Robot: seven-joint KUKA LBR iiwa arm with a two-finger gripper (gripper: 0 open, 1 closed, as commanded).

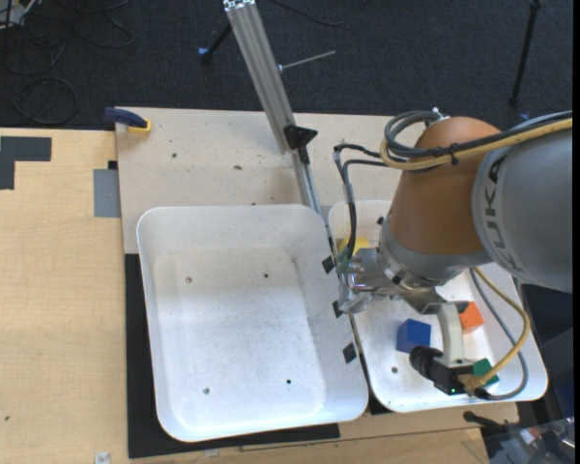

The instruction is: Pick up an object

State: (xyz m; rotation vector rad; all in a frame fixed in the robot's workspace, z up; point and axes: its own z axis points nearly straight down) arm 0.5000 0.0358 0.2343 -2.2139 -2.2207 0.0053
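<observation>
My gripper (pixel 348 286) hangs low over the left edge of the right bin (pixel 398 394), close to the wall shared with the left bin. The grey arm and its orange wrist band cover most of it. A blue cube (pixel 415 334) lies in the right bin just right of and below the gripper, apart from it. An orange block (pixel 472 317) sits further right, partly behind a white piece. A small green object (pixel 482 367) rests near the bin's front right. A yellow object (pixel 359 246) peeks out from under the arm at the bin's back left.
The left bin (pixel 164 259) stands directly left of the gripper. A slanted aluminium bar (pixel 267 75) rises behind the bins. Cables loop over the arm and trail into the right bin. A blue-and-yellow clamp (pixel 128 118) lies at the bench's back left.
</observation>
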